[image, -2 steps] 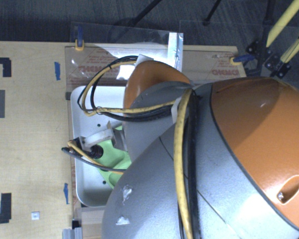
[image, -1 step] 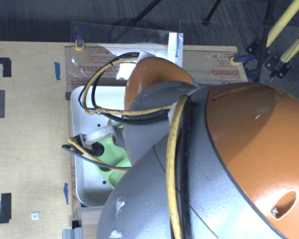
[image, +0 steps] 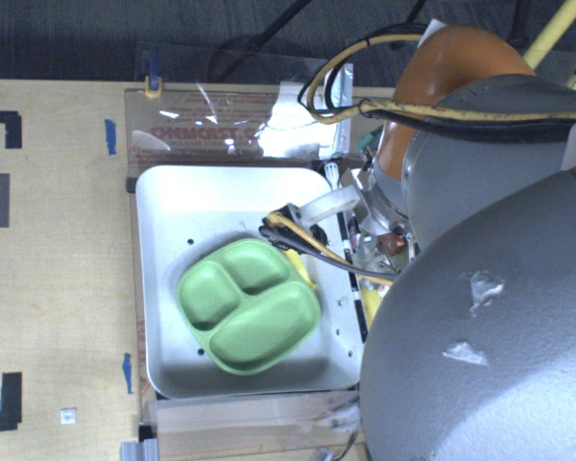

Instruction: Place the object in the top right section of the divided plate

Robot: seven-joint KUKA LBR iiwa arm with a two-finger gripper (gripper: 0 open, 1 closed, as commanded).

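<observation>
The wooden counter [image: 58, 257] fills the left of the frame, with black marks and small strips of blue tape [image: 109, 135] on it. Right of it, in the middle of the frame, sits a white bin [image: 163, 200]. The green divided plate [image: 250, 305] lies flat on the bin's floor, in its lower middle part and turned at a slant. Its two smaller sections face the upper left and its one large section faces the lower right, and all three look bare. A thin yellow strip [image: 303, 271] shows just beside the plate's upper right rim; what it is cannot be told.

The end effector [image: 363, 248] hangs at the bin's right wall, to the upper right of the plate, near it but not touching it. It is crowded by cables and brackets, so whether it is spread or pressed together cannot be told, and nothing can be seen in its grasp. The grey arm [image: 480, 286], with its orange band [image: 461, 56], covers the right of the frame.
</observation>
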